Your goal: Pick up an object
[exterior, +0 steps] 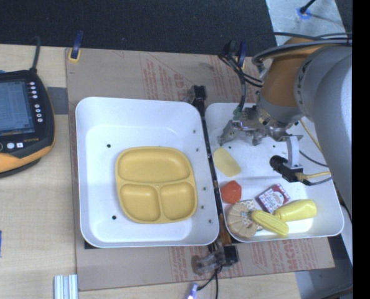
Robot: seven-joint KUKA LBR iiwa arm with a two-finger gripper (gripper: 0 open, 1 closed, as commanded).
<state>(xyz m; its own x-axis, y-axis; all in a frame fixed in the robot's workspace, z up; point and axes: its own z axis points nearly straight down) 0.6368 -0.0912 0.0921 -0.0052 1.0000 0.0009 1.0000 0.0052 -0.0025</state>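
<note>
My gripper (241, 134) hangs over the back left part of the right bin (334, 229), its fingers spread open with nothing between them. Just in front of it, apart from it, lies a pale yellow piece (226, 162). Further forward are a red tomato-like piece (230, 192), a red and white packet (273, 199), a yellow banana-like piece (297, 210), a corn cob (269, 222) and a round tan biscuit (240, 220). The arm's wrist hides the bin's back right corner.
The left bin (91, 167) holds a yellow divided plate (155, 184). A control tablet (14, 120) lies on the bench at the far left. The ridge between the two bins (208, 167) runs close to the gripper's left.
</note>
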